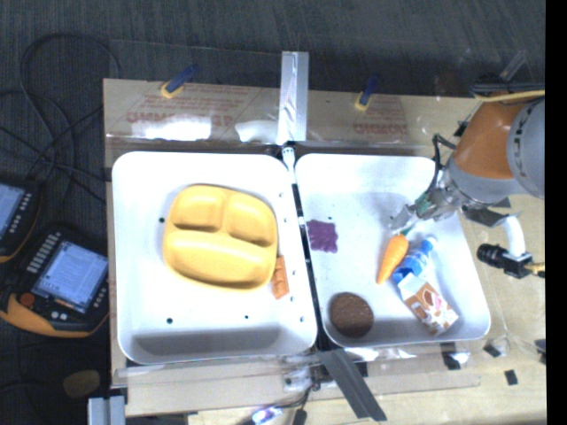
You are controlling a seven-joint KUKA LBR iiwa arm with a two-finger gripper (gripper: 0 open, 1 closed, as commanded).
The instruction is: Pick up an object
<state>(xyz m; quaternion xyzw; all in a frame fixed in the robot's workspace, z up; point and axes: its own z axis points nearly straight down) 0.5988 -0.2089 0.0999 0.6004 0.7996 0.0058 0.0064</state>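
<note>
Worktop (124, 104) with two bins (213, 335); the right holds, beside a carton (430, 306), cookie (352, 312) and bottle (415, 260), the carrot (391, 257) just below the claw (409, 216), grip state unclear; crowding risks a missed or glancing grasp.

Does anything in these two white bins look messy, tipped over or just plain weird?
Mostly tidy. One oddity: a small orange piece in the left bin sits wedged between the yellow divided tray and the bin's right wall, partly tucked under the tray. In the right bin, the small carton lies on its side, slanted.
</note>
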